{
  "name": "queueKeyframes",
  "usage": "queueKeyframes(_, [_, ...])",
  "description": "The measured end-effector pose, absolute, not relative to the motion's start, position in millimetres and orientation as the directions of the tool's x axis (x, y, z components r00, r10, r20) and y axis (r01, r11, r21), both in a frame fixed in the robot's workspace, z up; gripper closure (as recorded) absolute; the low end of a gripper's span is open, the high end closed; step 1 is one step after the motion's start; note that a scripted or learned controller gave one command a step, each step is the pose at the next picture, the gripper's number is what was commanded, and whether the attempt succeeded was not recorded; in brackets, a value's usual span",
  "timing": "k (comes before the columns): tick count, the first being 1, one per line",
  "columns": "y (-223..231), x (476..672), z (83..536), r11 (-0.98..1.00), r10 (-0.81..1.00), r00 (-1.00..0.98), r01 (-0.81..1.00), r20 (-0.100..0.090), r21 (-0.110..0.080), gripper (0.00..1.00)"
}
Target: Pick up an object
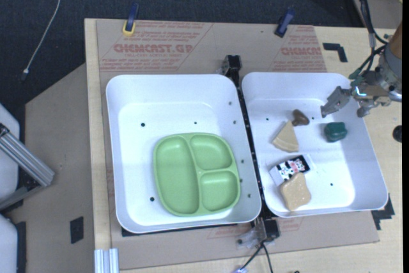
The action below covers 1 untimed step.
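1. The arm [397,54] is cut off at the right edge.
2. The gripper [349,103] hovers with fingers apart, holding nothing.
3. The green lump [335,132] lies just below it in the right bin [364,195], roundish, no clear axis.

You look down from one fixed camera above the bench [192,48], at a slant and from some height, with both white bins [128,99] in frame and dark floor beyond
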<state>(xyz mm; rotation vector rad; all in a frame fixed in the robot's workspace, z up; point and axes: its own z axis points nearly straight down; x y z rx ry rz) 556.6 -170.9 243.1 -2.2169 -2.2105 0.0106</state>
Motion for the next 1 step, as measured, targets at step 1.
queueKeyframes(1, [-170.5,559.0,249.0,0.0,1.0,0.0,1.0,0.0,-0.001,0.0])
